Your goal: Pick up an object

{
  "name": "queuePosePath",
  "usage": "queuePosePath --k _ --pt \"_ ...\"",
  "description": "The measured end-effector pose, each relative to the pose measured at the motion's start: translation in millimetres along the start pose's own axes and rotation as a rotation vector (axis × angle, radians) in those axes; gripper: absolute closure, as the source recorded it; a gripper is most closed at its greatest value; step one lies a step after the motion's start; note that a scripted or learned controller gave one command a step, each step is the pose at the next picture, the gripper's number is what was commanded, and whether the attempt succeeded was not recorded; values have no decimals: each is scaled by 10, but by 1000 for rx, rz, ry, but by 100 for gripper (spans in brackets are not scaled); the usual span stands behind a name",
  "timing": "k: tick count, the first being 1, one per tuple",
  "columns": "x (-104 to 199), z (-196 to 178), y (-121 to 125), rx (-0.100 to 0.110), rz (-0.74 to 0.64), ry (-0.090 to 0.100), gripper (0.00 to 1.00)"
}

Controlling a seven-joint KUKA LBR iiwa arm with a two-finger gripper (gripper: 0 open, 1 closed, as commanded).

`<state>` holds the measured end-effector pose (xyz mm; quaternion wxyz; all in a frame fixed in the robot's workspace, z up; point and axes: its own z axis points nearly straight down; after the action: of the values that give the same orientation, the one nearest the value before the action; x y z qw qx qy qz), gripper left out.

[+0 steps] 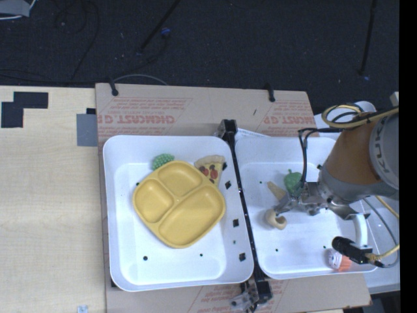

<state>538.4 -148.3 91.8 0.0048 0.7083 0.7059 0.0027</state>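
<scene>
My gripper [291,207] is low over the middle of the right bin [306,266], reaching in from the right. A small tan curved piece [276,221] lies just to its front left, close to the gripper's tip. A tan wedge [275,189] and a green toy [292,178] lie just behind the gripper. I see nothing held between the fingers. The wrist hides the bin floor to the right of the gripper.
The left bin [124,253] holds a yellow divided plate [180,203], a green knobbly item [163,160] and a pizza slice toy [211,167] behind it. A small red and white item [334,261] lies in the right bin's front right corner.
</scene>
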Motion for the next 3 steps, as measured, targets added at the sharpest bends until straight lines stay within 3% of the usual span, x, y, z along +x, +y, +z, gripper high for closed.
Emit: queuePosePath --k 1,3 --pt "6 -64 -39 13 1 3 100" --pt "-171 -1021 57 9 -4 2 100"
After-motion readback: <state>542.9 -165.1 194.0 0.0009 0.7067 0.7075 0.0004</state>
